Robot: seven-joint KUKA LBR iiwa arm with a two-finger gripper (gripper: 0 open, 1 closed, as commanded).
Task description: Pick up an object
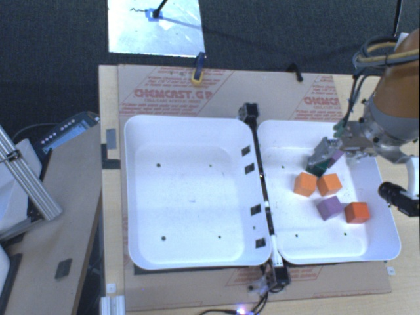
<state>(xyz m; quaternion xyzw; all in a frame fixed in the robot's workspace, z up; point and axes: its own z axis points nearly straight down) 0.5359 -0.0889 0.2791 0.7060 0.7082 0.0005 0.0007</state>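
so the blocks are all in the right bin (384, 241), bunched toward its middle-right. two orange cubes (305, 184) (329, 184) sit side by side, touching or nearly so, the left one a bit nearer. just nearer than those is a purple block (329, 207), and right of it, close beside, a darker orange-red block (357, 212). something dark green (319, 170) pokes out just far of the two orange cubes, right under the gripper, can't make out its shape.

the gripper (326, 155) is down over the far-middle part of that bin, tilted, its tip right above the green thing and just far of the orange pair. can't tell if the fingers are apart or closed, it's all a grey blur with a bit of pinkish purple on it, and can't tell if anything's actually between them.

the arm (397, 90) comes in from the right, orange band and some yellow-black cables on top.

left bin (141, 176) is beside it, the two joined along a dark strip with clips (254, 189). both sit on a brown board (174, 90) with red lettering. far of that there's a shiny square sheet (154, 18) on dark carpet, and a yellow clip (197, 77) at the board's far edge.
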